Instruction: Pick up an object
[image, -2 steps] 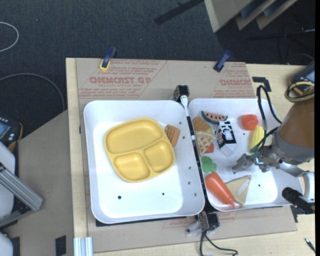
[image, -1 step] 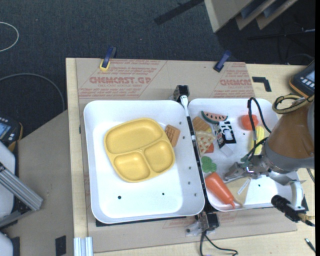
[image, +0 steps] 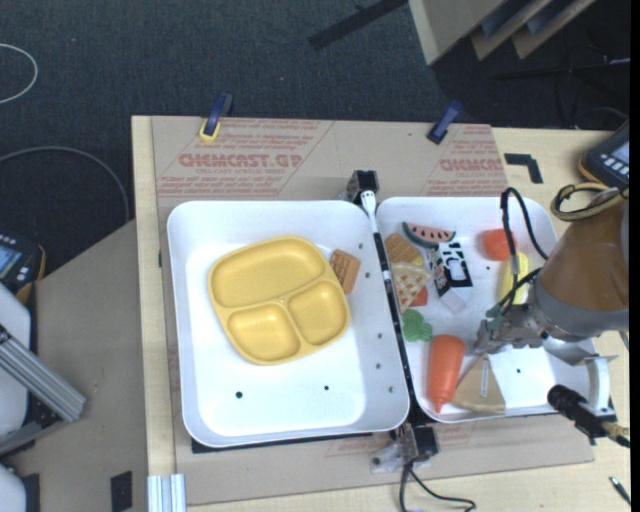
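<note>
My gripper (image: 491, 336) hangs low over the right bin (image: 530, 400), below the grey wrist. Just beneath and in front of it lies a tan sandwich wedge (image: 482, 392), and an orange carrot (image: 445, 365) lies to the left of that. A green broccoli piece (image: 414, 325) sits left of the gripper. Further back in this bin are a pizza slice (image: 408, 282), a watermelon slice (image: 428, 236), a black-and-white item (image: 453, 266), a red piece (image: 494, 242) and a yellow banana (image: 518, 276), partly hidden by the arm.
The left bin (image: 290, 400) bears a yellow divided plate (image: 278, 298) with a small brown waffle piece (image: 345, 268) at its right edge. A black divider (image: 385, 300) runs between the bins. A cable loops above the arm.
</note>
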